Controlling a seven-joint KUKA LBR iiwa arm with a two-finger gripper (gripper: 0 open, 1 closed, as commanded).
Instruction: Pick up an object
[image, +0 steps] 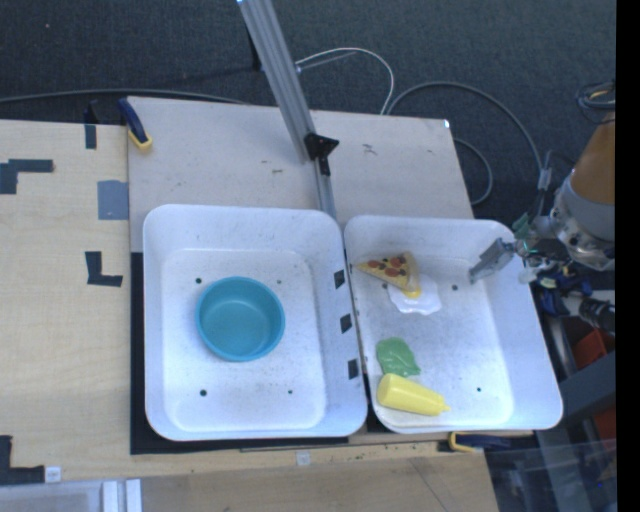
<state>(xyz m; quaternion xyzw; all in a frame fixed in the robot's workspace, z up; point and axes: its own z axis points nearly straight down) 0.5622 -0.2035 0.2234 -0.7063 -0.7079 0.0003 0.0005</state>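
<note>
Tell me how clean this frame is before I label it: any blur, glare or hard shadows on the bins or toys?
Camera view: overall soft and low in detail; lighting even, shadows faint; the white bins look bright but keep their speckles; the blue bowl, pizza slice toy and yellow toy read clearly; the gripper is small and smeared, so its finger state is unreadable.

This looks like a robotics lab. A pale wooden bench (60, 330) at the left of the frame carries grey tape marks (112, 199), loose cables (440, 100) run over dark carpet at the top, and a metal pole (283, 75) slants in from above.
</note>
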